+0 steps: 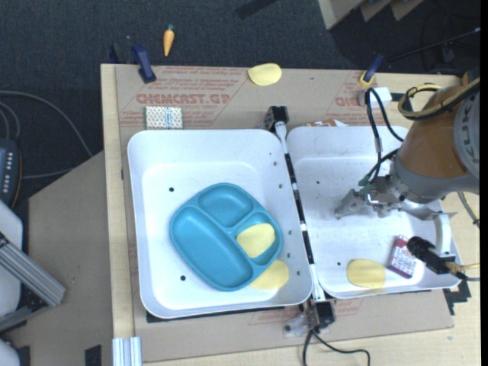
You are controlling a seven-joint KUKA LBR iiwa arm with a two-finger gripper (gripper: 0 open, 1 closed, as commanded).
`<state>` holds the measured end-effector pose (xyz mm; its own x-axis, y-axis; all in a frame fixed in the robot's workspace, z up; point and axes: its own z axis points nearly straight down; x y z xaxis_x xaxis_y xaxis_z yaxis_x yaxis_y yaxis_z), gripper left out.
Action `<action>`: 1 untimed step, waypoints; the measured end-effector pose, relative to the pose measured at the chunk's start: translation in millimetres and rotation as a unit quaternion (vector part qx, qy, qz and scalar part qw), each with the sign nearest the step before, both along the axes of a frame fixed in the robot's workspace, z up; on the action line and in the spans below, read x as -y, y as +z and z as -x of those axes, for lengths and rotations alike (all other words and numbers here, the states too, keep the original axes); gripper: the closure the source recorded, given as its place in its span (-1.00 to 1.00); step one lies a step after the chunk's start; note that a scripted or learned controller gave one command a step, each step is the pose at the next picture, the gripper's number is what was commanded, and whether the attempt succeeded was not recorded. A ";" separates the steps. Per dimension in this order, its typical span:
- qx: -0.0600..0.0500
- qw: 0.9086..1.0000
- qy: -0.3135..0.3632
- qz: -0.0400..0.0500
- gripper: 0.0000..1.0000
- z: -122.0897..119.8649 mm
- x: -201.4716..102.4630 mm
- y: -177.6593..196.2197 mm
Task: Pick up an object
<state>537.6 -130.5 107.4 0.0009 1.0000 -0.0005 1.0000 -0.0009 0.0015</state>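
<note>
**White bins:** two, side by side on the surface, the left bin (pixel 152 166) and the right bin (pixel 335 147).

**Blue divided plate** (pixel 206 242): one, in the middle of the left bin.

**Yellow pieces:** four.
- Yellow piece A (pixel 257 239) lay in the plate's small compartment, on the side facing the right bin.
- Yellow piece B (pixel 273 277) sat against the plate's rim, toward the left bin's front right corner.
- Yellow piece C (pixel 367 273) lay near the right bin's front edge.
- Yellow piece D (pixel 264 74) lay on the surface at its back edge.

**Packets:** two.
- The red packet (pixel 402 258) lay in the right bin, just beside piece C.
- The pale packet (pixel 164 117) lay on the surface behind the left bin.

**Blue clamps:** two, one (pixel 142 63) at the surface's back left corner and one (pixel 371 69) further along its back edge.

**Arm** (pixel 431 151): one. Its tool (pixel 349 206) was over the middle of the right bin, apart from piece C and the red packet. Whether it was released or clenched could not be told.

**Surface** (pixel 206 90): a pale board with red lettering.

**Room:** dark carpet (pixel 61 36), with one orange carrot toy (pixel 168 40) lying on it.
</note>
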 end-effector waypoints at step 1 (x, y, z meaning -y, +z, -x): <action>0.000 1.000 0.000 0.000 -1.00 -23.0 4.7 -23.1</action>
<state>560.6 -135.2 84.3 0.0004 1.0000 -0.0004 1.0000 -0.0004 0.0012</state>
